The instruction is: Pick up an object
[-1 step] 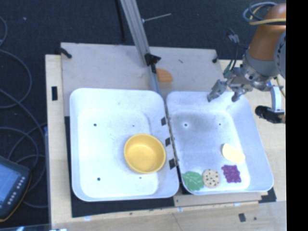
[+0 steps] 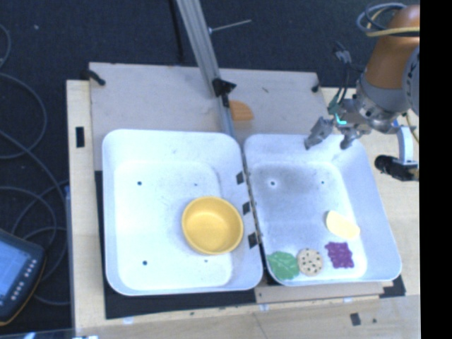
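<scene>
The left white bin [image 2: 127,210] holds a yellow bowl [image 2: 212,224] near its right wall. The right white bin [image 2: 374,210] carries, along its near edge, a yellow slice [image 2: 342,224], a green piece [image 2: 283,264], a purple piece [image 2: 340,254] and a cookie [image 2: 309,261]. The gripper [image 2: 330,137] hovers over this bin's far rim, fingers spread, holding nothing.

Partly hidden behind the slanted metal pole [image 2: 201,41]: an orange object [image 2: 241,111]. Cut off at the left edge: a tablet screen [image 2: 15,274].
</scene>
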Motion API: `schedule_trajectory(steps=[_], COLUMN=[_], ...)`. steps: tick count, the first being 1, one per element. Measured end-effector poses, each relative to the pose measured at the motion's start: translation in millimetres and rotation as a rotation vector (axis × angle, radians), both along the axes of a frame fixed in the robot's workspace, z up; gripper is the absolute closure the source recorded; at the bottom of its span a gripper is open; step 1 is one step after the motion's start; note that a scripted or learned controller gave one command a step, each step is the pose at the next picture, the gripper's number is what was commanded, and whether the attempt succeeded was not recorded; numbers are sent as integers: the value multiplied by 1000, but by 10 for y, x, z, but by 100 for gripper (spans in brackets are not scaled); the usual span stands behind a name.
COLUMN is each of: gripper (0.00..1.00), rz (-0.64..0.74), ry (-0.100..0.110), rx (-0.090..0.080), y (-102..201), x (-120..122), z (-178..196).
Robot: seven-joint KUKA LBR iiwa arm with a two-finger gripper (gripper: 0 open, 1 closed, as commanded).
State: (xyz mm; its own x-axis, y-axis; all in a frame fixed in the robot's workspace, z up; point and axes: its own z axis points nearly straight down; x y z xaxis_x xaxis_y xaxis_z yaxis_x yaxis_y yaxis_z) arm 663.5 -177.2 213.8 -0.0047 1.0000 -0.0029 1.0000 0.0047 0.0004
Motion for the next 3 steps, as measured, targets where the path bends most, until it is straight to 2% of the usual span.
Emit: schedule_trajectory(steps=[2,3], gripper=[0,100], rz=[-5,-4], ry=[4,-4], rx=[1,-2], y=[-51,-62], x=[-116,-92], z=[-1074,-918])
